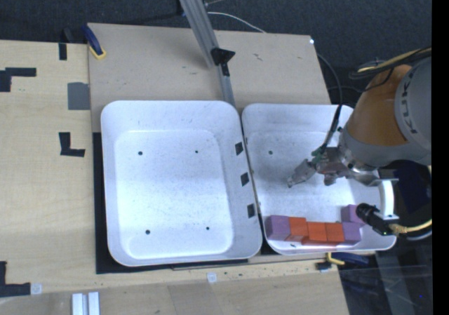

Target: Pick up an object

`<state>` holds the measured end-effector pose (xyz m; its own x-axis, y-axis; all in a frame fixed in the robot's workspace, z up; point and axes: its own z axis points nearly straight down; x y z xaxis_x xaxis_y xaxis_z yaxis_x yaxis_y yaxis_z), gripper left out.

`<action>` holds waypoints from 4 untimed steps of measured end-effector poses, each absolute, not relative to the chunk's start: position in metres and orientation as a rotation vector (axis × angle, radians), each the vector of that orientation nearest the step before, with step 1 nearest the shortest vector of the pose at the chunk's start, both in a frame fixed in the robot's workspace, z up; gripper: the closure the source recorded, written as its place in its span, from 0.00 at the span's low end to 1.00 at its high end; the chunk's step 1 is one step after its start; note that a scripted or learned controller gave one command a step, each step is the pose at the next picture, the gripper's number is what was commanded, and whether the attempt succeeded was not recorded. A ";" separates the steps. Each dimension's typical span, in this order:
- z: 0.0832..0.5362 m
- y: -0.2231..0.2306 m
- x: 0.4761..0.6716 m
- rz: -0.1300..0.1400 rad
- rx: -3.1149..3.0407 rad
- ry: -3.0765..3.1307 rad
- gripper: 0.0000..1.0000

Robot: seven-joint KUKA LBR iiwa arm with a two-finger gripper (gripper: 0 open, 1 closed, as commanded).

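The gripper is hung low over the middle of the right bin, reached in from the right. Whether it is spread or closed cannot be told at this scale, and nothing is seen held.

The blocks are gathered along the bin's near wall — a purple block at the left, orange blocks in the middle, another purple block at the right. They are pressed together, probably making a clean grasp harder. The gripper is well apart from them, so the pick is judged not yet made. The left bin sits alongside on the worktop.
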<state>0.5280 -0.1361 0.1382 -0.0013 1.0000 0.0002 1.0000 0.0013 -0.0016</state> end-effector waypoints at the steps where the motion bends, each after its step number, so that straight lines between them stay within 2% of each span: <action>1: 0.089 -0.088 0.561 0.002 -2.213 -2.226 0.00; 2: 0.197 -0.069 0.608 -0.009 -2.221 -2.231 0.00; 3: 0.100 -0.094 0.640 0.011 -2.218 -2.218 0.00; 4: 0.091 -0.097 0.678 0.006 -2.216 -2.224 0.00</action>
